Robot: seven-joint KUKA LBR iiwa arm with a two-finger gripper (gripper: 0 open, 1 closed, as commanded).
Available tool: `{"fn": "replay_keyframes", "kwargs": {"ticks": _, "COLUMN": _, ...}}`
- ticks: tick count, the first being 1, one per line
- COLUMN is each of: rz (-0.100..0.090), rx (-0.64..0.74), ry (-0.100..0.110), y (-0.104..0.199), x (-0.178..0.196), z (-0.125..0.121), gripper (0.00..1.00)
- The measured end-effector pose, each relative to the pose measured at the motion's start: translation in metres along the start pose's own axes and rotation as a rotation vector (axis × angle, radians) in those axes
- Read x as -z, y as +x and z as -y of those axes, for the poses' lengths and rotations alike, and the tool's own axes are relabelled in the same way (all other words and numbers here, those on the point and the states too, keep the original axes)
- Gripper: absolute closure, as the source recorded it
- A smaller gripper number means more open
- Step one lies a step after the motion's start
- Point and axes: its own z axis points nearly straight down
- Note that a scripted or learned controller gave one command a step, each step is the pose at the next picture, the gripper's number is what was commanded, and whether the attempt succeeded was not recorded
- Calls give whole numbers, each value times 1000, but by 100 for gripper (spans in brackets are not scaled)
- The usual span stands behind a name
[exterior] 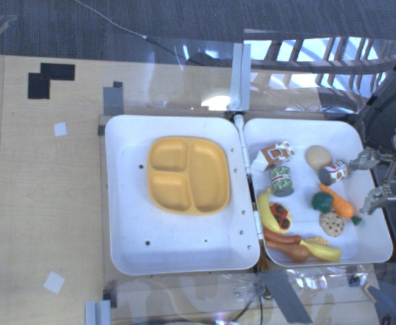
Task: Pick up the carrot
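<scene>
Hand (372, 179): at the right rim of the right bin, two metal fingers spread apart, pointing left; nothing between them, touching no object.
Upper finger (364, 160): just right of the can.
Lower finger (376, 200): just right of the carrot's tip end, apart from it.
Carrot (338, 202): right bin, right of centre, lying at a slant; green top (321, 200) at its left, cookie (332, 224) just below it.
Can (332, 172): small, lying just above the carrot, beside a beige round item (317, 157).
Right bin (299, 128): white, shallow; also holds a small box (277, 153), a green-labelled tin (280, 180), a banana (271, 215), a sausage (283, 237) and a second yellow fruit (323, 250) along the lower edge.
Left bin (126, 202): white, shallow; holds a yellow three-part plate (187, 175) near its centre.
Counter (42, 202): light wood, with black marks (50, 78) at upper left and small pale squares (60, 129).
Room: dark carpet (150, 5) beyond the counter, a thin cable (89, 12) across it; clear panels and metal posts around the bins.
</scene>
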Motion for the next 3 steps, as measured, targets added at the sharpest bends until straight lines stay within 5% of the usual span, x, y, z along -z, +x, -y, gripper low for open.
{"fn": "replay_keyframes", "kwargs": {"ticks": 1, "rz": -6, "rx": -349, "ry": -1, "y": 17, "x": -87, "z": 10, "gripper": 0}}
{"fn": "replay_keyframes", "kwargs": {"ticks": 2, "rz": 7, "rx": -234, "ry": 2, "y": 16, "x": -166, "z": -7, "gripper": 0}}
{"fn": "replay_keyframes", "kwargs": {"ticks": 3, "rz": 3, "rx": -250, "ry": 1, "y": -4, "x": -175, "z": -16, "gripper": 0}}
